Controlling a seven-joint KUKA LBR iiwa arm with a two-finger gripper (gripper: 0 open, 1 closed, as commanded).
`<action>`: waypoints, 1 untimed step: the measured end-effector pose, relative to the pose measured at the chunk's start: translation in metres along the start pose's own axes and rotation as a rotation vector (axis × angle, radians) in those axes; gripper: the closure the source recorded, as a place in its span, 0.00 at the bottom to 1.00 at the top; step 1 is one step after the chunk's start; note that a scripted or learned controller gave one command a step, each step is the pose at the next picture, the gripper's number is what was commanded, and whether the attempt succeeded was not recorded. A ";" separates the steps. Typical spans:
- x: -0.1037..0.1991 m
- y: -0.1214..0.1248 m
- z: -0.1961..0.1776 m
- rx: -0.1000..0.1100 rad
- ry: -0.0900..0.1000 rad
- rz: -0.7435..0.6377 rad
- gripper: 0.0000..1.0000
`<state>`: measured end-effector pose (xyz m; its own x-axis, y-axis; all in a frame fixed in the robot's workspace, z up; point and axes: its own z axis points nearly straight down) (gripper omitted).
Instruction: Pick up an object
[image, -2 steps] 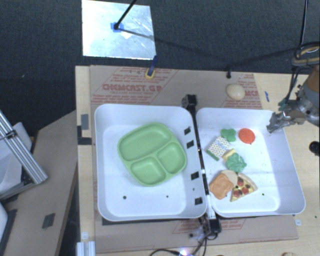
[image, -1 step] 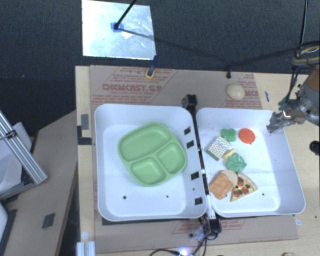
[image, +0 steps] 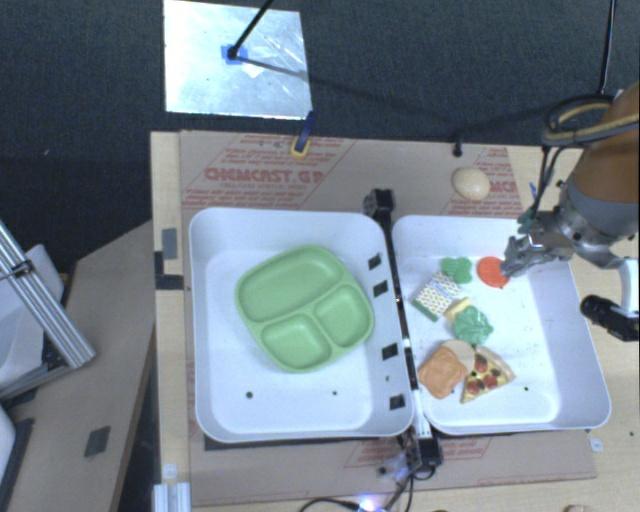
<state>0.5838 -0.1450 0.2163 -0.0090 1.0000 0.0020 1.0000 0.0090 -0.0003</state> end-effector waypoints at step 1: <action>0.047 -0.020 0.008 0.001 0.000 0.001 1.00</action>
<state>0.5632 -0.0983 0.2081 -0.0084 1.0000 0.0020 1.0000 0.0084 -0.0016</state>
